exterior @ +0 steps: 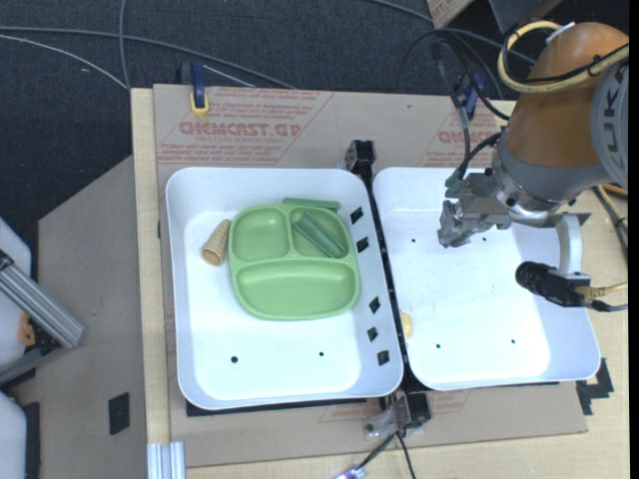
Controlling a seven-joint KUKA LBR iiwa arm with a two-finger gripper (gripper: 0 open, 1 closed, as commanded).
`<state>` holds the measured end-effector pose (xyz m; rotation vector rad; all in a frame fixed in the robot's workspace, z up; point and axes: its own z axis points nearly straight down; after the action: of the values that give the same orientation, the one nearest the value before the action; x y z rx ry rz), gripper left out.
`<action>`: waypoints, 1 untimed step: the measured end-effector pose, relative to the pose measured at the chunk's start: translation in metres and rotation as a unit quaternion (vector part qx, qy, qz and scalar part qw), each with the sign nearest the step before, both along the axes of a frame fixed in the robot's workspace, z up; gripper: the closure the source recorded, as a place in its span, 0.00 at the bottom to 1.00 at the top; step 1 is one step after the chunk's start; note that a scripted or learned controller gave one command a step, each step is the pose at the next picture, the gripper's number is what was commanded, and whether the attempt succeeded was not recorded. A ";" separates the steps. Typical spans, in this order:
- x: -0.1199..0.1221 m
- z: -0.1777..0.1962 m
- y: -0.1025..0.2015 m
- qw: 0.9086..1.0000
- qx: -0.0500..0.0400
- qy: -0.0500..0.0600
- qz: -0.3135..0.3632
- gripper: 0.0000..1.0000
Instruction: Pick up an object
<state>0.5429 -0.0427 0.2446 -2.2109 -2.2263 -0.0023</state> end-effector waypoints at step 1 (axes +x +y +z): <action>-0.001 -0.014 0.049 1.000 0.000 0.001 -0.001 1.00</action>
<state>0.5423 0.0063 0.2308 -2.2121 -2.2241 0.0011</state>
